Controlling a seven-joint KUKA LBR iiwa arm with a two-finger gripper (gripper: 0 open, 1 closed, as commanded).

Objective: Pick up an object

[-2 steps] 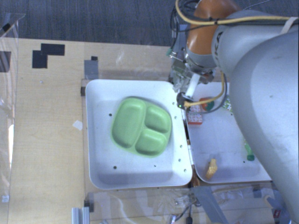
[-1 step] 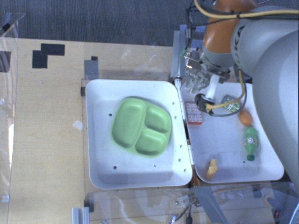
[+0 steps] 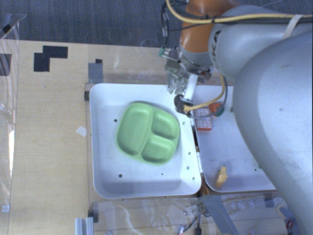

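1. The gripper (image 3: 177, 84) hangs over the bins' far rims; I cannot tell how wide it is open, and nothing shows in it.
2. A green plate (image 3: 147, 132) lies flat in the left bin (image 3: 105, 173).
3. A small box (image 3: 203, 123) and a yellow scrap (image 3: 221, 176) lie in the right bin (image 3: 237, 158); the pick looks yet to be made.

Count: white bins, 2 (view-left bin (image 3: 103, 136), view-right bin (image 3: 237, 153)). Green three-compartment plate (image 3: 148, 132), 1. Small red-and-white box (image 3: 203, 122), 1. Yellow-orange piece (image 3: 221, 176), 1.
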